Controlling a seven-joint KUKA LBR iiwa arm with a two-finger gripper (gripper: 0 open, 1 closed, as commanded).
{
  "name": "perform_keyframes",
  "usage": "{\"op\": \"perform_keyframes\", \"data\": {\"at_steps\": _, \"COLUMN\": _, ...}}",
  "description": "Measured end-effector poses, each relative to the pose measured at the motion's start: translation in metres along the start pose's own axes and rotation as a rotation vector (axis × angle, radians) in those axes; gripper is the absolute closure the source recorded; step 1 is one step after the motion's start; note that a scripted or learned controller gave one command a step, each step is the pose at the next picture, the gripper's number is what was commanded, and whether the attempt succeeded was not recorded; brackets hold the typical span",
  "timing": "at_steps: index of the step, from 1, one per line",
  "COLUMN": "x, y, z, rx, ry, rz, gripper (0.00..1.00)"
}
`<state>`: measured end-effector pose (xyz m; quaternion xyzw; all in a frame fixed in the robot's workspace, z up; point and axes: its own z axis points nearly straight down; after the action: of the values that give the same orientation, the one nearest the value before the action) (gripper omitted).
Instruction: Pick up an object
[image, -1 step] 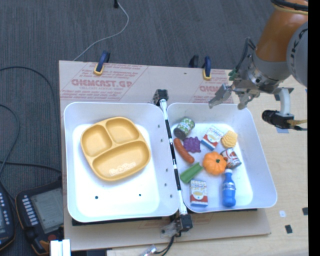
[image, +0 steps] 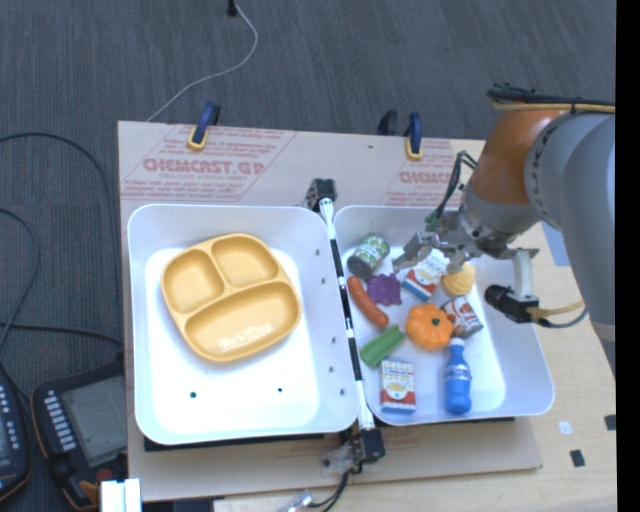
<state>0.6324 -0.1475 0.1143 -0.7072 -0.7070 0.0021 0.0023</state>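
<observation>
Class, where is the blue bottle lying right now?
The blue bottle lies in the right bin, near its front edge, just right of the small carton and below the orange pumpkin.

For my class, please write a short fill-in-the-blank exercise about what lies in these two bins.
1. The divided yellow plate lies in the ____ bin.
2. The blue bottle lies right of the small ____ carton.
3. The orange pumpkin sits in the ____ bin.
4. The gripper hangs over the ____ bin.

Missing words: left; juice; right; right

End effector (image: 432, 243) low in right bin (image: 525, 385) above toy foods, yellow divided plate (image: 232, 295) in left bin (image: 160, 400)
</observation>
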Motion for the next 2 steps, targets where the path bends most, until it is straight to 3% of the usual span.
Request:
{"op": "perform_keyframes", "data": {"at_steps": 1, "x": 0.035, "y": 0.024, "z": 0.022, "rx": -0.021, "ry": -0.011, "rz": 0.0, "gripper": 0.0}}
{"op": "perform_keyframes", "data": {"at_steps": 2, "x": 0.032, "y": -0.051, "z": 0.027, "rx": -0.011, "ry": -0.004, "rz": 0.0, "gripper": 0.0}}
